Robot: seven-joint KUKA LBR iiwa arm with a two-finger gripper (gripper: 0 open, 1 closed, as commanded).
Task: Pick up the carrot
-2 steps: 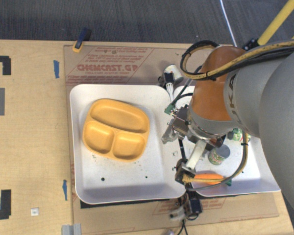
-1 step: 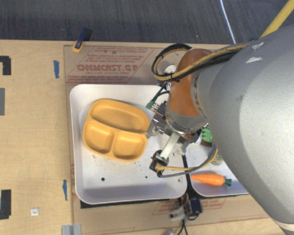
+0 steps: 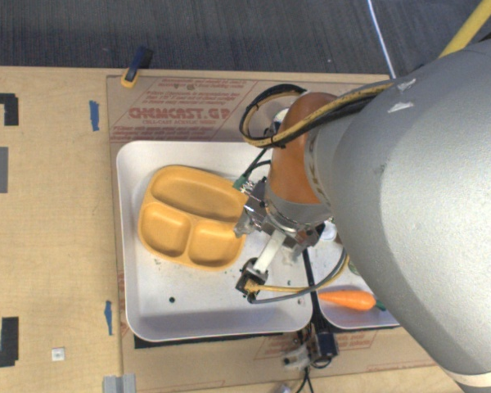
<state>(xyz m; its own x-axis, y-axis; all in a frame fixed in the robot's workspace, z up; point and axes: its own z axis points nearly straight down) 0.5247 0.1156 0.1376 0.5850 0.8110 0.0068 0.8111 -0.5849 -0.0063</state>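
Carrot [image 3: 349,300] first: I see it lying flat in the right bin [image 3: 344,318], close to that bin's near left corner. Its narrow tip points toward the left bin and its thicker end, with a bit of green, runs under the edge of the arm.

The arm [image 3: 409,211] is by far the biggest thing in my view. Its grey bulk comes in from the right and covers most of the right bin, leaving me a thin strip of white floor around the carrot. The orange band [image 3: 293,174] sits above the wrist, over the right edge of the left bin.

The left bin [image 3: 192,305] is next in size, and much of its floor is taken up by a yellow three-compartment plate [image 3: 188,215] set toward its far left.

The gripper [image 3: 257,214] is down at the plate's right rim, touching it or just beside it, and well apart from the carrot. I cannot tell whether it is wide or narrow, because the wrist hides it from above.

A dark cable [image 3: 309,273] drops from the wrist and passes just left of the carrot's tip, between the carrot and the gripper.

Smaller things: a blue and yellow object [image 3: 136,65] lies on the bench beyond the bins, strips of blue tape [image 3: 94,115] mark the cardboard, and a dark speck [image 3: 172,300] sits on the left bin's floor.
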